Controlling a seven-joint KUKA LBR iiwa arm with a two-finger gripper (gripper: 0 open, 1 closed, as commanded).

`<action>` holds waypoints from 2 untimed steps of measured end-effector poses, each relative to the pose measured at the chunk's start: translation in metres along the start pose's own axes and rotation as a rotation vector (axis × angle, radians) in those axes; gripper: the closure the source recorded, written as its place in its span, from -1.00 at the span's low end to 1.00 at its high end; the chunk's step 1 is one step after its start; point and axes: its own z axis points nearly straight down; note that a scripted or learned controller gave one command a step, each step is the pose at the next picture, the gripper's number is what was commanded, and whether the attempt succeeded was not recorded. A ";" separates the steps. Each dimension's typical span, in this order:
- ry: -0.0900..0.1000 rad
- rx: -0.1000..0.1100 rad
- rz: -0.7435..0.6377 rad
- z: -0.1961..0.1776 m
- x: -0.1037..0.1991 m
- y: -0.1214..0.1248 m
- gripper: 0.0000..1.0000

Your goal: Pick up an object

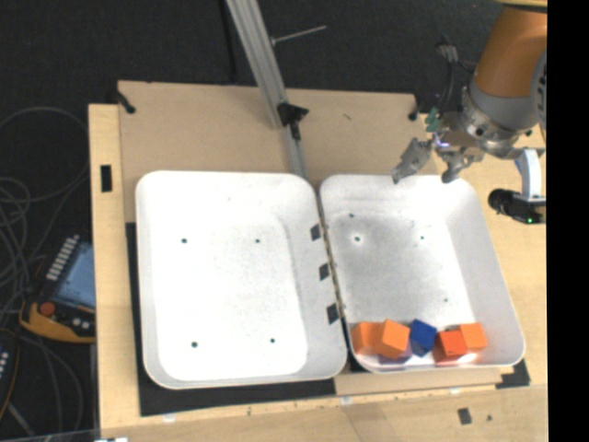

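Along the near edge of the right bin [460,219] lie several small blocks: an orange one [381,337], a blue one [422,335] and another orange one [458,341], with something purple partly hidden under the first. My gripper [427,167] hangs above the far rim of that bin, well away from the blocks. Its two fingers are spread apart, open, with nothing between them.
The left bin [230,274] lies beside the right one, joined by dark clips [324,271]. A slanted metal rail [262,58] rises behind the bins. Cables and a handheld pendant [69,284] lie off the bench at left.
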 end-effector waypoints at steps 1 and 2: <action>0.000 -0.011 0.001 -0.107 0.031 -0.026 -1.00; 0.000 0.008 0.013 0.023 -0.052 -0.098 -1.00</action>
